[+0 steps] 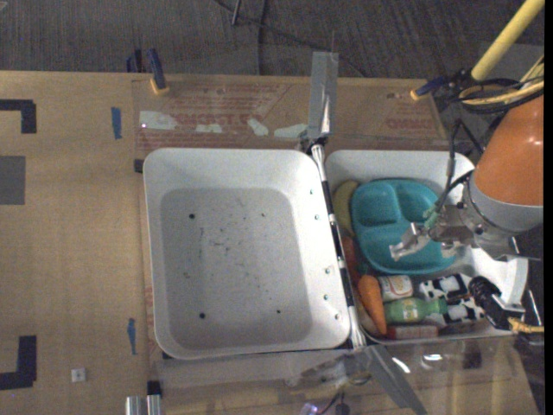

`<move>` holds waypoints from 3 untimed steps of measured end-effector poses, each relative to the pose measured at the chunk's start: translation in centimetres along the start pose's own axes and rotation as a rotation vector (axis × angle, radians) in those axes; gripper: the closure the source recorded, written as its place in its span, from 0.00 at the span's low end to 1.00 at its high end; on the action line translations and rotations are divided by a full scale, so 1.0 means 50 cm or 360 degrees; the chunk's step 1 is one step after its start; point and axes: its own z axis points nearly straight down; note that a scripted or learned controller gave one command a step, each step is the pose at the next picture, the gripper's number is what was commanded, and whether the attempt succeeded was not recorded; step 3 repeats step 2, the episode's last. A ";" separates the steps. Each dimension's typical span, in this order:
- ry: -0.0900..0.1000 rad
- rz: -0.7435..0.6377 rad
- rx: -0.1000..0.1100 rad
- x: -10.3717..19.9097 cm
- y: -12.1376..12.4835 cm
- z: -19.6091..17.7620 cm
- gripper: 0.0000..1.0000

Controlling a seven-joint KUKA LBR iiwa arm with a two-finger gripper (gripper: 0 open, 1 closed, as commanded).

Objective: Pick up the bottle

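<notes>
We see the metal two-finger gripper (413, 242) hanging over the right white bin (346, 164), its tips above the near edge of the teal plastic divided tray (389, 214) that fills the far half of that bin; from this angle we cannot tell whether it is apart, together or clamped on anything. The grey arm with its orange band (511, 158) comes in over the bin's right edge. Below the gripper, along the bin's near edge, lies the small green bottle with a pale label (415, 309), on its side and apart from the gripper. Just beside the bottle toward the bin's left edge lies an orange carrot-shaped toy (371, 299), and toward the right edge sits a black and white spotted toy (456, 289). A yellowish rounded item (345, 199) peeks out between the tray and the bin's left wall. Across the divide, the left white bin (164, 232) sits on the wooden bench (69, 232), its floor speckled with small dark marks.
</notes>
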 end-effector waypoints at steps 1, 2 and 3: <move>0.0000 -0.0278 -0.0002 -0.117 0.041 0.100 0.00; -0.0003 -0.0274 -0.0008 -0.119 0.043 0.079 1.00; -0.0003 -0.0274 -0.0008 -0.119 0.043 0.079 1.00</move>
